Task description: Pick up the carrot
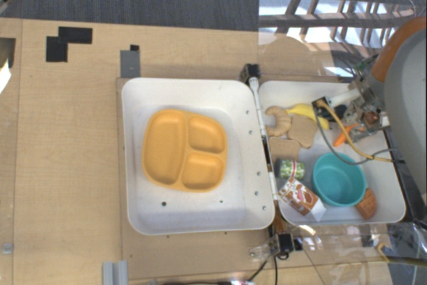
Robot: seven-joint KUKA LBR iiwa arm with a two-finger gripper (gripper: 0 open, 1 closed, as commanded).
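The carrot point(341, 139) shows as a small orange sliver in the right bin point(393, 207), just above the teal bowl point(339, 179). My gripper point(352, 122) hangs right over it at the bin's upper right, amid wires and a yellow cable, and covers most of the carrot. From this angle I cannot make out whether the gripper touches the carrot. The grey arm with its orange band point(393, 43) comes in from the right edge.
In the right bin lie a croissant point(279, 119), a yellow piece point(301, 111), a tan cookie point(302, 133), a green can point(289, 169), a red-and-white carton point(300, 197) and a brown-orange piece point(366, 203). The left bin point(143, 210) holds a yellow divided plate point(185, 149).
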